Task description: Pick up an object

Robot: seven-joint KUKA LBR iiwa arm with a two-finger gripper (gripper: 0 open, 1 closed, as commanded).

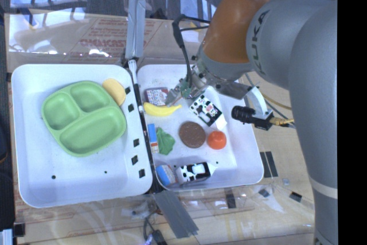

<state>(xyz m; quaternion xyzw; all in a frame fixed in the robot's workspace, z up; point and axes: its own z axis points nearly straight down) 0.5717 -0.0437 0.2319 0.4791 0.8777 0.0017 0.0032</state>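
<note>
Left bin [23,140] holds green tray [84,116]. Right bin: banana [161,109] just left of tool [187,88], cow box [206,110] just right — tight cluster, tool could clip both and grab neither. Tool state: cannot tell.

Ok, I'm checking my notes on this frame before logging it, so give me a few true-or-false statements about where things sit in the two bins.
1. The green plate lies in the left bin. True.
2. The banana lies on the green plate. False: it lies in the right bin, near the divider.
3. The brown disc sits beside the orange ball. True.
4. The yellow piece lies in the right bin. False: it rests at the plate's upper right edge in the left bin.
5. The gripper is over the right bin. True.
</note>
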